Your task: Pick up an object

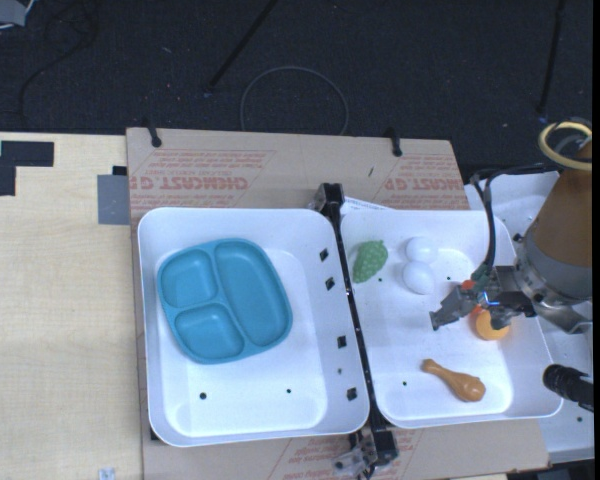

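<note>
The arm's jaws (477, 303) hang low over the right bin (400, 388), beside an orange and yellow toy (492, 326); how wide they stand, I cannot tell. Nearby lie two white eggs (419, 265) and a green lump (369, 260). A blue divided plate (223, 298) fills the left bin (240, 408).

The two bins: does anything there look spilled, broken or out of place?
Nothing stands out. The blue plate lies flat in the left bin; the small toys lie apart in the right bin, none spilled.
</note>
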Controlling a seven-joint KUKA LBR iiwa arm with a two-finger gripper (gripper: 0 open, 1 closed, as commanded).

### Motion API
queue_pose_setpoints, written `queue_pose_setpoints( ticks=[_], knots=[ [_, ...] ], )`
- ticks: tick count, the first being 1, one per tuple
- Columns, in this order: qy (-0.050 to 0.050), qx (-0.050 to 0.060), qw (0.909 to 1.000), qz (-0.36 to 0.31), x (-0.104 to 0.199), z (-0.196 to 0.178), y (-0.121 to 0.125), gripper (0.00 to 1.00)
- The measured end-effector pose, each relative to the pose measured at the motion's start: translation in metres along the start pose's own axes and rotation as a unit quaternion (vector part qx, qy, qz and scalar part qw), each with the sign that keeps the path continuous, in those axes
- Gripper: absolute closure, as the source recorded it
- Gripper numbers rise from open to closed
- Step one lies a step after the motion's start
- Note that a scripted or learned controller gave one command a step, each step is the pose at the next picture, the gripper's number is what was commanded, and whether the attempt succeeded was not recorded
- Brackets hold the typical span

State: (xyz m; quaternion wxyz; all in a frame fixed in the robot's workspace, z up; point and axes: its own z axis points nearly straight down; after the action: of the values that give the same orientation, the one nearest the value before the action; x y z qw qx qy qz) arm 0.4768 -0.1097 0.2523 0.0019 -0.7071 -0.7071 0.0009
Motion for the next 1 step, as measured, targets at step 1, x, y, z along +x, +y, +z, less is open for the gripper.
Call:
queue_pose_setpoints(
  ticks=[1],
  knots=[
    [0.001,0.003,1.0000,0.000,-0.0039,0.0627,0.0023,0.00]
  ],
)
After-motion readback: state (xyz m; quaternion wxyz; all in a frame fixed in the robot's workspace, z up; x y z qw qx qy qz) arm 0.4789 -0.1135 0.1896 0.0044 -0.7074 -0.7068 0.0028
